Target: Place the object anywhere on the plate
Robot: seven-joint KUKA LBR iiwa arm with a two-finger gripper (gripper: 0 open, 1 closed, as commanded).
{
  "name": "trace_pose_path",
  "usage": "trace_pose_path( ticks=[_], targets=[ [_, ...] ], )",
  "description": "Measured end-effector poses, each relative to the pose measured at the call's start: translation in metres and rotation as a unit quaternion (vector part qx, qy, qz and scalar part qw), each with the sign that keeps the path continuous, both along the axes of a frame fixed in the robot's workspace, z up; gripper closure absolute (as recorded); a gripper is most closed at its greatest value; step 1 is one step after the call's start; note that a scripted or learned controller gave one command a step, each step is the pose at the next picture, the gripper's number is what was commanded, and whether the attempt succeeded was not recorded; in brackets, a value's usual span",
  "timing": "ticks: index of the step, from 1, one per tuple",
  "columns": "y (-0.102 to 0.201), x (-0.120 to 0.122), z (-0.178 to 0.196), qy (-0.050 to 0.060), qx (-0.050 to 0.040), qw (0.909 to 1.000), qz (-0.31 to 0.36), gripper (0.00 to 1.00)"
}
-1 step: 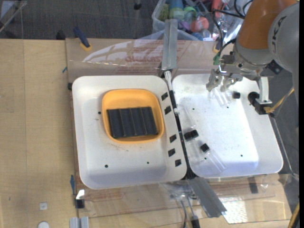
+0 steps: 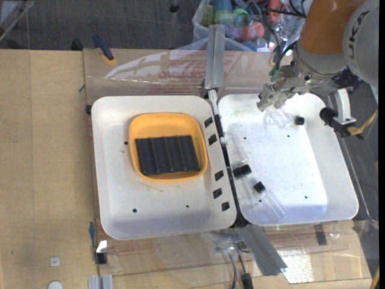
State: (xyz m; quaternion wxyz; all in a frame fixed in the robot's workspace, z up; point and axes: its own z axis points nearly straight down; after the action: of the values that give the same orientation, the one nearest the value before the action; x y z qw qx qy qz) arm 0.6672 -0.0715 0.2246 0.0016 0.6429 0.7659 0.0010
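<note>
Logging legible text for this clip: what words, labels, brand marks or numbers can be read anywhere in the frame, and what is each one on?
"KU": partial dark lettering on the grey arm housing at the frame's right edge; the rest is cut off.
Faint reddish print on the clear sheet behind the bins: too blurred to read.
Nothing readable on the orange plate, the dark ribbed object on it, or the white bins.

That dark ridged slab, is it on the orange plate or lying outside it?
On it. The dark ridged slab lies flat within the raised rim of the orange plate, in the left white bin.
</note>
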Motion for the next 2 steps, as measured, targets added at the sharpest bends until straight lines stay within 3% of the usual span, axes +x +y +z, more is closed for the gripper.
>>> trace_pose_path(
  ticks=[1, 2],
  targets=[
    [0.003, 0.0, -0.04, 0.002, 0.0006, 0.9867, 0.163, 1.0],
    [0.022, -0.013, -0.039, 0.002, 0.0005, 0.9541, 0.299, 1.0]
  ],
)
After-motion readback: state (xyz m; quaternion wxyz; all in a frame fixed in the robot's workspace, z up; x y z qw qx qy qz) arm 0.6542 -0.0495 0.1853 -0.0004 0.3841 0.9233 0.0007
